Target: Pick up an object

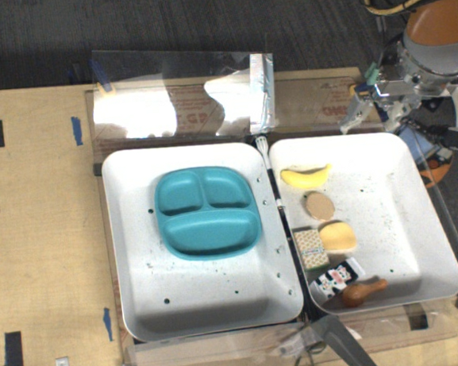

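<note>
Hovering above the far right corner of the right bin, outside its rim: the hand, fingers spread open, gripping nothing. Lying along the right bin's left side, well apart from the hand: a banana, a round brown cookie, a yellow block, a patterned square, a black-and-white card, a brown drumstick. Sitting in the left bin: a teal divided plate.

Grey arm with an orange band, yellow cable looped above, and seemingly silver fingers.
</note>
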